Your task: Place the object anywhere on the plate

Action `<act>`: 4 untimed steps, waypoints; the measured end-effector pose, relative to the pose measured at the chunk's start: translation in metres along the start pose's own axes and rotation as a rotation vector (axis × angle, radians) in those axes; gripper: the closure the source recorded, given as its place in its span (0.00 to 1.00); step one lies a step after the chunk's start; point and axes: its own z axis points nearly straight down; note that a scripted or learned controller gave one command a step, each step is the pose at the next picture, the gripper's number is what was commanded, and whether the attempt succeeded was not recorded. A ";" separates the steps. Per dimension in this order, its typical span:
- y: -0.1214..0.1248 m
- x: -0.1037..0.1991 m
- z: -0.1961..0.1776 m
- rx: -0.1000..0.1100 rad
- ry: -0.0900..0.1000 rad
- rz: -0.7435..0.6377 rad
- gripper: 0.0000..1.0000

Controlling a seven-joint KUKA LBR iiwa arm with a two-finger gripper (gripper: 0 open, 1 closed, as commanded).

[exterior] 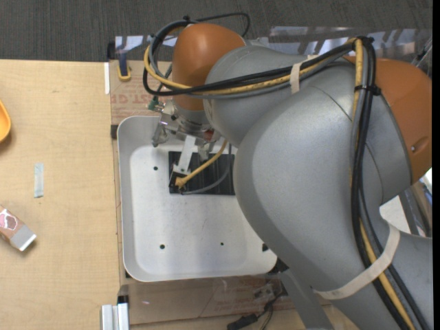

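Grey metal with orange joints, the robot arm (323,184) is reaching in from the right and covering most of the right half of the scene. Black and yellow cables are running along its body. Its wrist is bending down over the far part of a shallow white bin (137,253), and the gripper (167,130) is hanging just above the bin floor near the far left corner. Whether the gripper is released or clenched cannot be told, because the wrist is hiding it, and nothing can be seen in its grasp. The bare floor of the bin is showing a few small dark dots.

To the left of the bin, a tan wooden board (62,115) is lying flat. At its far left edge, what looks like the rim of an orange plate (3,124) is peeking into the frame. A small pale grey strip (38,181) is lying on the board, nearer than the plate and a little to its right. A small packet (15,229), reddish brown and white with a grey end, is lying tilted on the board at the near left. Which of the two is the object to move cannot be told. Both are resting apart from the plate and well apart from the gripper.

Beyond the board and bin, dark carpet (206,5) is covering the floor.
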 end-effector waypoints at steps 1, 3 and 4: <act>-0.011 0.022 0.002 0.016 -0.012 0.402 0.00; -0.021 -0.012 0.000 0.002 0.001 -0.303 1.00; -0.021 -0.011 0.000 0.002 0.002 -0.305 0.00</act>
